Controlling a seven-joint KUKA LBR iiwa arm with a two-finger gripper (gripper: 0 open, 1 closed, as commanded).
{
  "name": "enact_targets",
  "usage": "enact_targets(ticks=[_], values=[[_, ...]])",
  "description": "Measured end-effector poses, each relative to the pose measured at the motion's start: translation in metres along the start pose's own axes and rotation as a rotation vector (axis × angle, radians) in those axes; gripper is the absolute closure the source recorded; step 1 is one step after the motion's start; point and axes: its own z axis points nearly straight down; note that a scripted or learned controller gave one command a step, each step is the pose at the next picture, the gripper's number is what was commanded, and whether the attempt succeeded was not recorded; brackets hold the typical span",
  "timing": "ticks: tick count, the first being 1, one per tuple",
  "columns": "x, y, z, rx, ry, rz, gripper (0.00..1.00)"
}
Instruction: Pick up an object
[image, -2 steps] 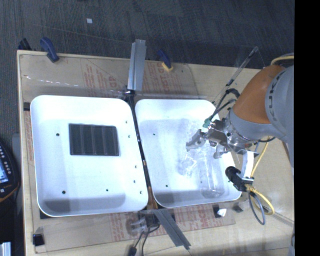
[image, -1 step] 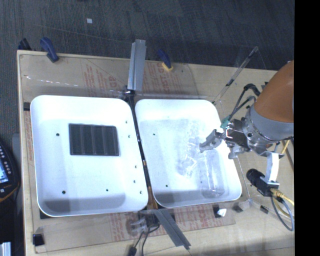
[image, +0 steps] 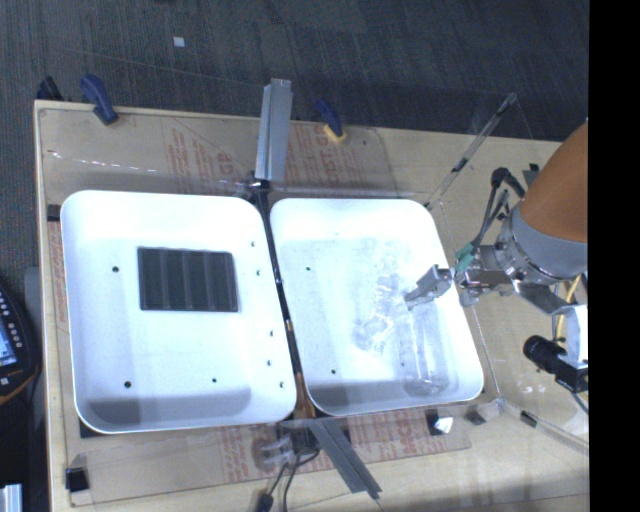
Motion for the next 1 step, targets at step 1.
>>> enact_targets(ticks=[1], values=[[0.009,-0.0007,0.0045,0.003,0.003,-0.028,0.0]])
